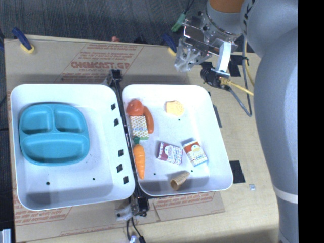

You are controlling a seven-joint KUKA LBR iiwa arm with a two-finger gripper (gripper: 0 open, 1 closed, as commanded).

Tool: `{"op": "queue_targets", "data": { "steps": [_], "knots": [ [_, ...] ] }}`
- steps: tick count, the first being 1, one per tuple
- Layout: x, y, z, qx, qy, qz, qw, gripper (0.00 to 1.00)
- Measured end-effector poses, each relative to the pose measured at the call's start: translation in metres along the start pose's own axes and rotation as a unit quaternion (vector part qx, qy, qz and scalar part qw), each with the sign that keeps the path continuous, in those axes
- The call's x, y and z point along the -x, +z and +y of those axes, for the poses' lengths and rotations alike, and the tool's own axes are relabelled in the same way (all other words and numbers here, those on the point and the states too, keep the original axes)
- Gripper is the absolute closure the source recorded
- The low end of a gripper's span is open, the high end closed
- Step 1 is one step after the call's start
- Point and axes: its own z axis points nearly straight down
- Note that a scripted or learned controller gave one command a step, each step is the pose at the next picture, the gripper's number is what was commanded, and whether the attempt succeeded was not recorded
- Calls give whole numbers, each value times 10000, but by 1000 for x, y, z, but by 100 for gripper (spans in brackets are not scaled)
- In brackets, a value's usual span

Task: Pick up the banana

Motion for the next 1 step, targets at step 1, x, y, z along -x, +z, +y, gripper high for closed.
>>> {"op": "queue_targets", "data": {
  "steps": [1],
  "knots": [
    [-1,-9,0,-19,-47,-9,10000,100]
  ]
}}
